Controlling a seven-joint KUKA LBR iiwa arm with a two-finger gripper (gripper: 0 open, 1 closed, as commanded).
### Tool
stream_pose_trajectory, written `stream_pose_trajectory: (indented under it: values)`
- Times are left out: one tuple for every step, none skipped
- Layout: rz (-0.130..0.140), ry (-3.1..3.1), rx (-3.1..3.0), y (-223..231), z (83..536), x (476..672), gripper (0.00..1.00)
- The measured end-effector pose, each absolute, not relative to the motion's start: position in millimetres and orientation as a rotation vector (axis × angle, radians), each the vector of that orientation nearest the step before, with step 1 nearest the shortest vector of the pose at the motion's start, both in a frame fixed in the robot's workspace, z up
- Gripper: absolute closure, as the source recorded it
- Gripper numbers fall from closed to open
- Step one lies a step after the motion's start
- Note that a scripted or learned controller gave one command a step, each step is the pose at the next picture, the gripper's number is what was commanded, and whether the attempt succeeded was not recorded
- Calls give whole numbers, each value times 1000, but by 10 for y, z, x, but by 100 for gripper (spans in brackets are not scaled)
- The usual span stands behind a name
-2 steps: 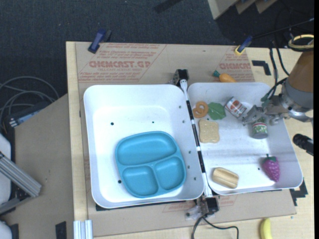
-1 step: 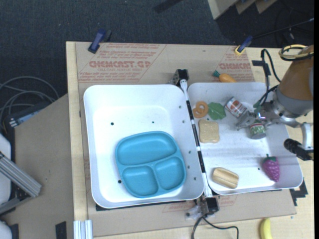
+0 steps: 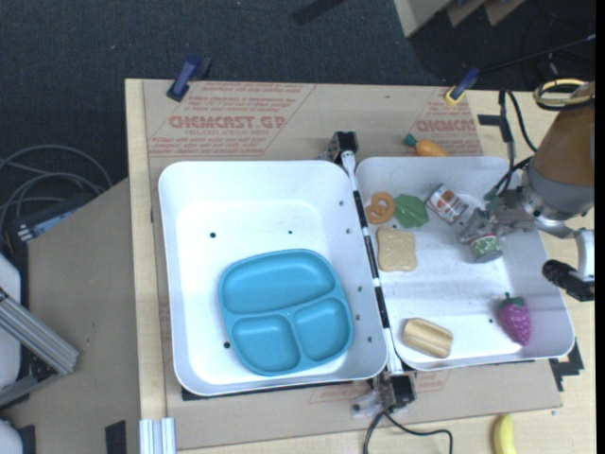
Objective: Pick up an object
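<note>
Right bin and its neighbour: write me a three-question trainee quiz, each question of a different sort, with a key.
1. True or false: the blue divided tray lies in the left bin.
2. Which item sits nearest the claw? A) purple grape bunch B) small can C) bread roll
3. Fill in: the orange ring lies beside the ___ edge of the right bin, as the camera sees it.

Key: 1 true; 2 B; 3 left.
</note>
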State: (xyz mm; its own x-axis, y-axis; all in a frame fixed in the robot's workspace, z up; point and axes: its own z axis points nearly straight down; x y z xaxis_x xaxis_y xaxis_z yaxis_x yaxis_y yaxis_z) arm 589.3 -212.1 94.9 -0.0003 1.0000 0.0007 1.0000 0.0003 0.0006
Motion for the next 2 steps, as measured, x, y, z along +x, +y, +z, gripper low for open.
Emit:
stream_pose_trajectory:
  values:
    - [-3, -2224, -2220, -1308, 855, 5528, 100]
    - [-4, -2224, -2220, -554, 1854, 5932, 100]
